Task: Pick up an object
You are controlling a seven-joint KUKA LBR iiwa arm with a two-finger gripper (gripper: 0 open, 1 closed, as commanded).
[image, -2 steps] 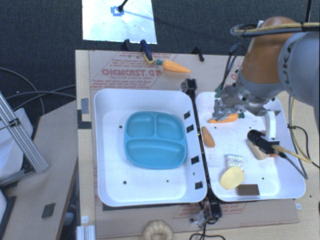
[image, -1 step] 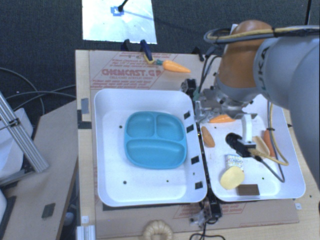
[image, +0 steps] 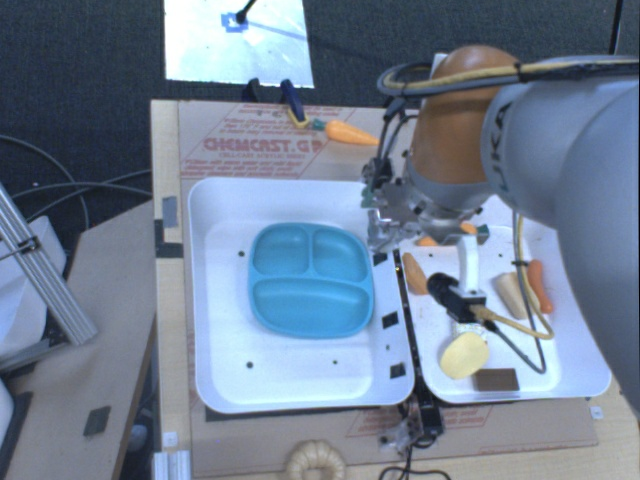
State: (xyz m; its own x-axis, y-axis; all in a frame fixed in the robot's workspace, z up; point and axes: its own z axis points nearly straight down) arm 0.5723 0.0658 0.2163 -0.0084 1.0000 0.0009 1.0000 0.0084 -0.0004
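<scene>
White bins (image: 225, 368): smooth blue tray (image: 310, 280).

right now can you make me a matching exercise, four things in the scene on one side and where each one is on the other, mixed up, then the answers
Things:
1. blue divided plate
2. yellow round piece
3. brown block
4. orange carrot

Places:
A. on the cardboard beyond the bins
B. right bin, near front edge, flat on the floor
C. middle of the left bin
D. right bin, just left of the brown block

Pairs: 1-C, 2-D, 3-B, 4-A
</scene>
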